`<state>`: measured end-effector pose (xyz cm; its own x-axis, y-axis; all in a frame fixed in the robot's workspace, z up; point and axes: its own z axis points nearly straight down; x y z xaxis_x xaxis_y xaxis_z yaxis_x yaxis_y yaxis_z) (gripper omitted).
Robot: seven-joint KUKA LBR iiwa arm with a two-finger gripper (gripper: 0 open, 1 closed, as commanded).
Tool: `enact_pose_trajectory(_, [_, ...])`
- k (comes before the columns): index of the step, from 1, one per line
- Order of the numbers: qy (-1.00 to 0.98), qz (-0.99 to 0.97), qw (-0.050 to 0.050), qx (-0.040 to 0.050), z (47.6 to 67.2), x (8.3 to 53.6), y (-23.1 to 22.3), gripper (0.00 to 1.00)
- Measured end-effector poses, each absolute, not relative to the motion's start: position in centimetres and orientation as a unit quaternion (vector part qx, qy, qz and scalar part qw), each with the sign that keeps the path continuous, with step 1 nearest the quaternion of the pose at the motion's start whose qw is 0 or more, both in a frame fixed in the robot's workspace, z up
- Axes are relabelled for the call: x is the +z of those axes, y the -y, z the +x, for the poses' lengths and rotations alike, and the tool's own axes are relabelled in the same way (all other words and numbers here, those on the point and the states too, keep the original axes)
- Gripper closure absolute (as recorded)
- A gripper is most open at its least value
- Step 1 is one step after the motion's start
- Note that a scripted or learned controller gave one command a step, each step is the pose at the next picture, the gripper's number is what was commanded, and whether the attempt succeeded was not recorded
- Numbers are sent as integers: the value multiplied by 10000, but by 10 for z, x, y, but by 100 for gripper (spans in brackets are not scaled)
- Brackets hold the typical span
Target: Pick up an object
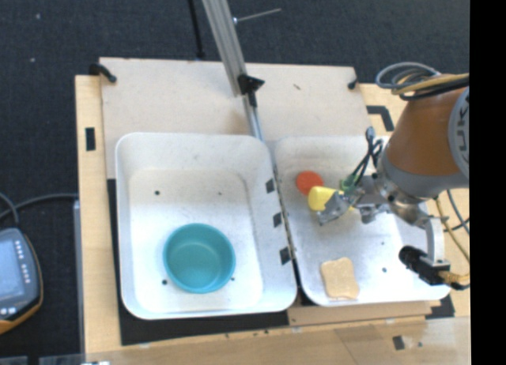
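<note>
White bins, I count two: left bin has one teal bowl; right bin has one orange ball, one yellow block, one tan sponge. Wooden worktop, dark carpet. My fingers touch the yellow block; opening unclear.

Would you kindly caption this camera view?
Gripper beside yellow object in right bin; teal bowl in left bin.

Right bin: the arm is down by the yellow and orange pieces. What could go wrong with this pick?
The yellow object lies touching the orange object, so the gripper beside them may nudge or catch both. The grasp also looks off-center on the yellow piece, so it could slip on lifting. The tan piece lies well apart.
</note>
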<state>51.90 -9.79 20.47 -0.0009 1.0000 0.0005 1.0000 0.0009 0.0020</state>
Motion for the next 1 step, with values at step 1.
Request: enact_pose_trajectory(1, [-7067, 7075, 9, 10, 519, 205, 98, 0])
